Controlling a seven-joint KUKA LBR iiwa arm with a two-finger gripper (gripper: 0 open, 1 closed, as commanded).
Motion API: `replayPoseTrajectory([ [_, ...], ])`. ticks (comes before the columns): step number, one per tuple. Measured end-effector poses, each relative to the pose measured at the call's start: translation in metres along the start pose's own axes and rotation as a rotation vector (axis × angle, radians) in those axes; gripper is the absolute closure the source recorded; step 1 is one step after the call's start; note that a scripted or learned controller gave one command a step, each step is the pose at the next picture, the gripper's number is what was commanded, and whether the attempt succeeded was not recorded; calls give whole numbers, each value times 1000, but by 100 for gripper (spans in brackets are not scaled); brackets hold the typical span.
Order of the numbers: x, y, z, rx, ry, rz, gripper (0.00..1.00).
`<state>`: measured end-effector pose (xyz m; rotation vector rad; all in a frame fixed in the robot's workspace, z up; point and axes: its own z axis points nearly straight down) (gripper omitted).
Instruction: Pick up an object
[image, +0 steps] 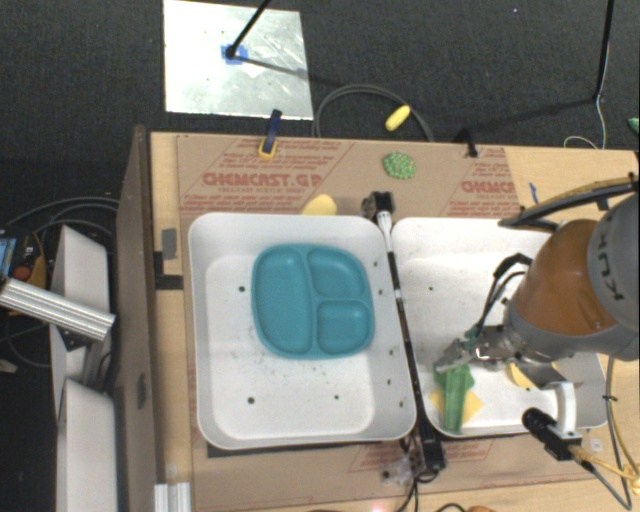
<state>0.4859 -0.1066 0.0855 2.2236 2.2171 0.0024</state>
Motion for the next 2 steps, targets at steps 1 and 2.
replayPoseTrajectory([
  [1,-25,128,-61,-17,-5,-10,0],
  [2,-74,109,-187,-15,-8,-1,0],
])
